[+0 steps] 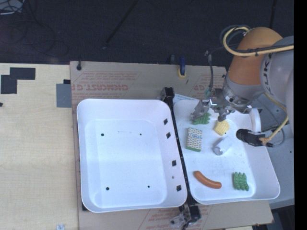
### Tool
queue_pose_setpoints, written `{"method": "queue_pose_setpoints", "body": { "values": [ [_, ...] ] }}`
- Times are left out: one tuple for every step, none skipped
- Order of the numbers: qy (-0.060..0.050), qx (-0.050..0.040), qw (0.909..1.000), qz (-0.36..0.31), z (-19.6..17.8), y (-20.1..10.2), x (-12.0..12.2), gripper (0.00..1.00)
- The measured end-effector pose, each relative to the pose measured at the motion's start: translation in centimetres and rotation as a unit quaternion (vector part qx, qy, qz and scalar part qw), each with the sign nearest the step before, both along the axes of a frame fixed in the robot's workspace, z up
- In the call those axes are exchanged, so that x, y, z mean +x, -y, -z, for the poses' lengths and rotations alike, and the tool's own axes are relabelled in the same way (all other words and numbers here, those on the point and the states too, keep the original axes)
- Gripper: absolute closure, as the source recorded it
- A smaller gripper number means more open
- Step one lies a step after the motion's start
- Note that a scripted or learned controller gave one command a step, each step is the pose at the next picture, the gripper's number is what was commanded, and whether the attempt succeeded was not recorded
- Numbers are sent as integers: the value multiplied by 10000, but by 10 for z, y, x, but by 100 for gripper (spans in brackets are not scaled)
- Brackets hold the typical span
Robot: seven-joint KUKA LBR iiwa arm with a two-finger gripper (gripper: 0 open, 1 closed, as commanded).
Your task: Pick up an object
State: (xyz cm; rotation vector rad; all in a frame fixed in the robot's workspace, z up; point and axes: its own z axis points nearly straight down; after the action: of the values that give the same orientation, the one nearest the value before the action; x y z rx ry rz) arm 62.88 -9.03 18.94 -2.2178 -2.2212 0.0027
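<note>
**Fingers spread above the far end of the right bin**

The likeliest target is the small green toy [202, 118] at the far end of the right bin [268, 176], with a yellow corn-like piece [221, 126] just beside it. Both look like light, stiff plastic play food, probably a little slick and prone to skidding on the smooth bin floor. I judge the green one is best taken across its narrow middle, and the yellow one across its short axis.

The gripper [212, 110] hangs directly over these two, its fingers [198, 110] standing apart with nothing between them. One finger sits at the green toy, the other near the yellow piece; contact cannot be told.

Further out in the same bin lie a checked green-and-white block [194, 139], a small grey cylinder [219, 148], an orange sausage [207, 179] and a second green piece [240, 181], well apart from each other. The left bin [86, 152] adjoins on the worktop [33, 152].
</note>
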Motion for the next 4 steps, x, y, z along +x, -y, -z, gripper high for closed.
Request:
{"method": "queue_pose_setpoints", "body": {
  "values": [
    [-31, 0, 10000, 51, -33, 42, -159, 0],
    [-31, 13, 10000, -7, 90, 10, -96, 0],
    [71, -25, 10000, 10, -31, 43, -62, 0],
    [66, -15, 10000, 10, 86, 57, -11, 0]
  ]
}}
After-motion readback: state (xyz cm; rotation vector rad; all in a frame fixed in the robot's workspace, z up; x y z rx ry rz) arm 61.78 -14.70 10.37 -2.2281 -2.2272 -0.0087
